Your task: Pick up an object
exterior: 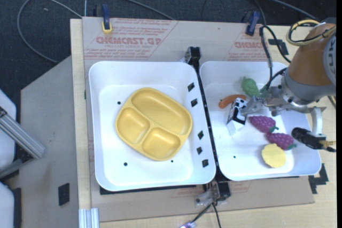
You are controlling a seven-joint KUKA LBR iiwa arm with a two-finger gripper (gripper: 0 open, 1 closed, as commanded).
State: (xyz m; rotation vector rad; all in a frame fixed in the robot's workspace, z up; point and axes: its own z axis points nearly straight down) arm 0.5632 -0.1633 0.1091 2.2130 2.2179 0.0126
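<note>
Although the right bin (pixel 224 163) held several items, the gripper (pixel 239 112) sat low at that bin's left-centre, with the orange carrot (pixel 228 100) just beside it on the upper left. The carrot lay nearly level across the view, long axis running left to right with a slight tilt, its right end meeting or passing under the gripper's dark and white tip. Finger state: could not tell; the tip read as a mixed black and white block and no gap or pinch could be made out. Nothing was visibly held between the fingers.

Other candidates lay on the arm's side of the gripper: a green piece (pixel 249 86) above and to the right, two purple grape bunches (pixel 262 123) (pixel 281 140) to the right and lower right, a yellow lemon-like piece (pixel 273 156) nearer the front wall. The left bin (pixel 101 115) held the yellow divided plate (pixel 154 123), well apart.

Judgement: the carrot was nearest, so the approach likely turned on closing across its short width, not along its length.
</note>
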